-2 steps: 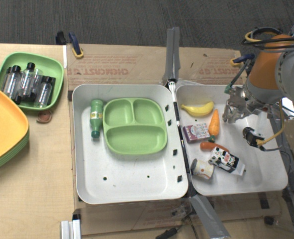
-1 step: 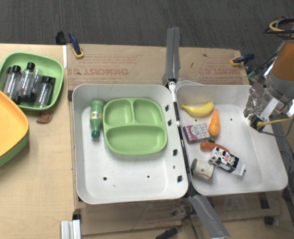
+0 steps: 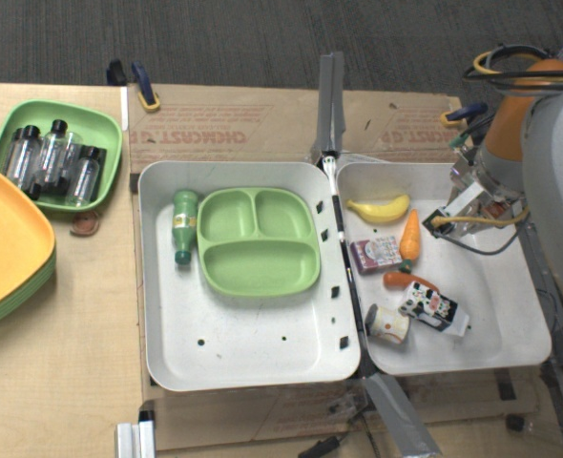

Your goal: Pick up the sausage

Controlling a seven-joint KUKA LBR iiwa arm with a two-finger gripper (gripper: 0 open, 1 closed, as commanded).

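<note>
White right bin [image 3: 510,346]: holds the sausage, a banana, a carrot, a purple carton, a black-and-white carton and a small cup.
Sausage [image 3: 396,279]: short and reddish-orange, lying flat near the middle of the right bin, just below the purple carton [image 3: 377,254] and the lower tip of the carrot [image 3: 410,235], and close beside the black-and-white carton [image 3: 432,305].
Gripper [image 3: 465,201]: over the upper right part of the right bin, at the end of the grey arm [image 3: 553,151].
Gripper state: cannot tell from this view whether it is open or closed.
Sausage relative to gripper: apart from it, lower and further left in the view, with the carrot lying between the two.
Banana [image 3: 379,208]: near the bin's top edge, left of the gripper.
Small cup [image 3: 388,324]: on its side by the bin's left wall, below the sausage.
Left bin [image 3: 253,365]: holds a green divided plate [image 3: 259,241] with a green bottle [image 3: 184,225] just beside its left edge.
</note>
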